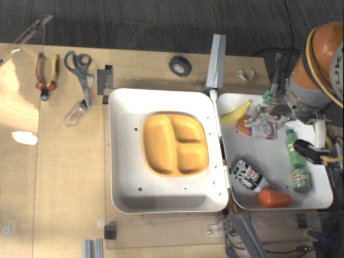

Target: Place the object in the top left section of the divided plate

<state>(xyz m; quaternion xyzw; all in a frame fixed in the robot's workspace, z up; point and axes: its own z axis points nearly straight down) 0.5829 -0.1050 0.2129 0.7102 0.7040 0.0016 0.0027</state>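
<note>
One tool (264,109) hung low over the right bin (322,200) at its upper left, w/ a pink-white packet (263,129) right under it; couldn't tell how the fingers stood. Nearby in that bin lay a banana (235,113), green bottle (297,165), black-white item (246,174) and orange item (274,198). Left bin (123,144) carried the yellow divided plate (175,143) at its middle. Scissors (80,71) and pliers (45,74) lay on the desk (54,187), far left.
</note>
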